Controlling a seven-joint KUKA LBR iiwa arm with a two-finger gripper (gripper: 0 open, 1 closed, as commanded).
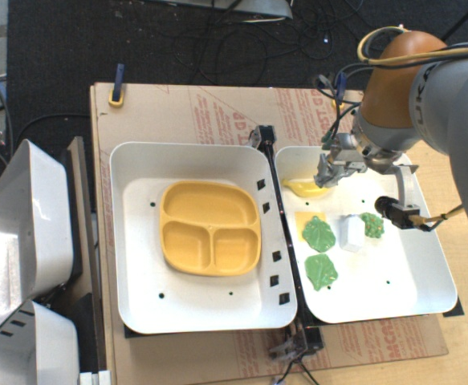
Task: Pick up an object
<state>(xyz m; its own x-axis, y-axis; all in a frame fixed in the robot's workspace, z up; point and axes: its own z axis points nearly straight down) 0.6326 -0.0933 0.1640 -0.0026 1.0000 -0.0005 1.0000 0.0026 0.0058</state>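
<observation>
Bench [185,103] carrying two white bins; left bin [137,295] containing a yellow divided tray [211,227]. Right bin [410,283] containing green leaf pieces [319,251] and a yellow banana-like object [306,188]. Gripper [327,178] poised at that object's right end; jaw state impossible to tell. Object extended leftward from gripper, long axis roughly left-right.
</observation>
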